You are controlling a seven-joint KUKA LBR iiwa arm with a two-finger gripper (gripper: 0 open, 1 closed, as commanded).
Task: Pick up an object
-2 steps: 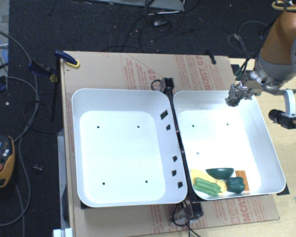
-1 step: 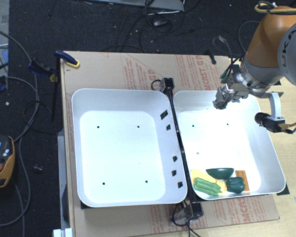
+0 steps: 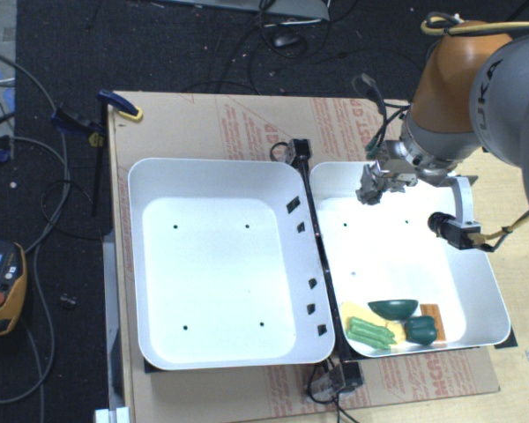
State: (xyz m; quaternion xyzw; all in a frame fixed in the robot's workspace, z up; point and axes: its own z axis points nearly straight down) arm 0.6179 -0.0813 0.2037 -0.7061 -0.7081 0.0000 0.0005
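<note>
In the right bin (image 3: 476,263), several small things lie bunched at the near edge: a dark green bowl-shaped piece (image 3: 393,307), a ridged light green piece (image 3: 370,332), a green block (image 3: 421,330), a yellow flat piece (image 3: 357,312) and an orange strip (image 3: 433,313). My gripper (image 3: 374,189) hangs over the far left part of that bin, well away from the pile. Nothing shows below it.
The left bin (image 3: 150,236) sits beside the right one, with a black divider (image 3: 313,236) and clips between them. A blue and yellow clamp (image 3: 119,106) grips the bench's far left corner. Cables lie on the dark floor around.
</note>
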